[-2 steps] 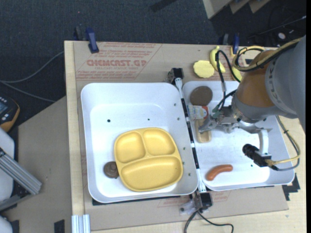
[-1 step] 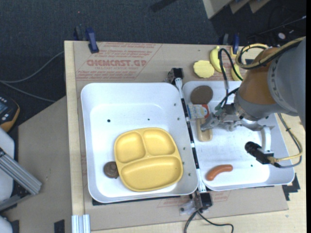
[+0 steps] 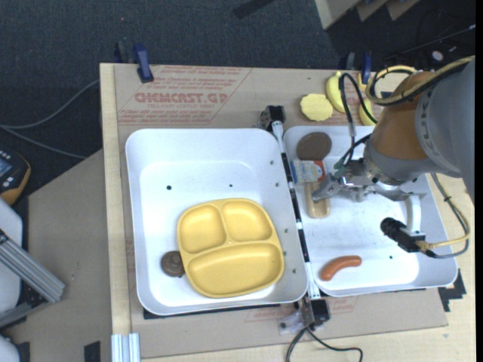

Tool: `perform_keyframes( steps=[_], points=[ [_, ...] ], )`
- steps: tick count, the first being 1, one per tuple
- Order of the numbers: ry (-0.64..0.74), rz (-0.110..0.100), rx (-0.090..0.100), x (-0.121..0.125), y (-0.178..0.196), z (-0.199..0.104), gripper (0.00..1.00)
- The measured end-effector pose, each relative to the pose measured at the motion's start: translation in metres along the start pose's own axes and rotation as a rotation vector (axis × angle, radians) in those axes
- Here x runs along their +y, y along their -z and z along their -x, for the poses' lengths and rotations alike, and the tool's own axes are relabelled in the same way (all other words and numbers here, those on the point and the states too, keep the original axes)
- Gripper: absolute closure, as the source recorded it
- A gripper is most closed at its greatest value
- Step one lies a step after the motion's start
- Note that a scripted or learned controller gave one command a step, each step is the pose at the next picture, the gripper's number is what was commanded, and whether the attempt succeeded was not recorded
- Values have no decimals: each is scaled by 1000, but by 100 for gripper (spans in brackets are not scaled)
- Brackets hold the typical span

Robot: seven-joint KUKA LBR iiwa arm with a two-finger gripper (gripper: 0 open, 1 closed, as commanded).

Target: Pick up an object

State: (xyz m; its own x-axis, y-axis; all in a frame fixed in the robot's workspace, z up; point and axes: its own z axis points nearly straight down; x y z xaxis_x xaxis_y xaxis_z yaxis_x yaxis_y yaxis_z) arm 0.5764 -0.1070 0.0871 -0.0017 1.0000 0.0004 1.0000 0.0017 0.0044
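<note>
Scene: A grey arm with an orange band reaches in from the right over the right bin (image 3: 430,274), its gripper (image 3: 336,187) low at the bin's far left, next to the divider between the two bins.

Gripper: The camera's slant and the wrist hardware hide the fingertips; whether they stand wide or narrow cannot be told, and nothing can be seen between them.

Likely target: A small tan block (image 3: 319,204), like a toy food piece, lies just under the gripper, close to the left wall of the right bin. A white and red packet (image 3: 308,172) sits just beyond it, and a brown round disc (image 3: 314,145) farther back still.

Handling: The block looks light and stiff, probably plastic with a smooth skin that could slip. A pinch across its short sides, near the middle, seems the safest hold.

Axis: Its long axis appears to run near to far, roughly along the bin wall; which end is the front cannot be told.

Alternative: An orange sausage (image 3: 340,266) lies at the near side of the same bin, long axis running left to right with a slight tilt, well apart from the gripper.

Left bin: A yellow divided tray (image 3: 226,247) sits toward the near side of the left bin (image 3: 151,157), with a small brown disc (image 3: 173,263) touching its left edge.
</note>
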Motion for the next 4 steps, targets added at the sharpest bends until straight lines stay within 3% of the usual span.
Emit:
perform_keyframes(
  steps=[2,4],
  points=[
    [-2,3,-3,-11,1,-8,0],
    [-1,2,-3,-1,0,-9,0]
  ],
)
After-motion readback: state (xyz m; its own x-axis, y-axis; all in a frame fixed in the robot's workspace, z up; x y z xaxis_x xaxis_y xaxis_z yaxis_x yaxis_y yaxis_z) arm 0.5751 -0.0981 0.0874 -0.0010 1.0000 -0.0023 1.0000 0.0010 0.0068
